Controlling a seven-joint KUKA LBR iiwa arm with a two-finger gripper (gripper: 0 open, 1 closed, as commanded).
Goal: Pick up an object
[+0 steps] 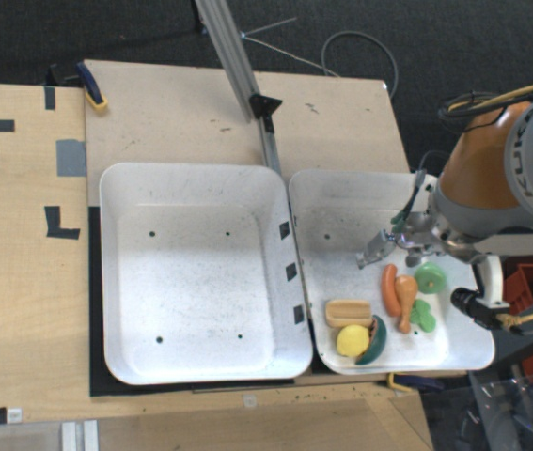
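Observation:
In the right bin [341, 205] lie several toy foods near its front edge: a tan bun [347, 311], a yellow lemon [351, 340] with a dark green piece [376, 344] beside it, a red-orange sausage [391, 289], an orange carrot [405, 301] and a green round piece [430, 278]. My gripper [380, 249] hangs over the middle right of this bin, just above and left of the sausage. Its grey fingers point left with nothing between them.
The left bin [191, 271] stands beside the right one, with black clips along the shared wall. A grey metal pole [233, 50] slants down from the top to the bins' back edge. The arm's orange band [482, 167] looms over the right bin's right side.

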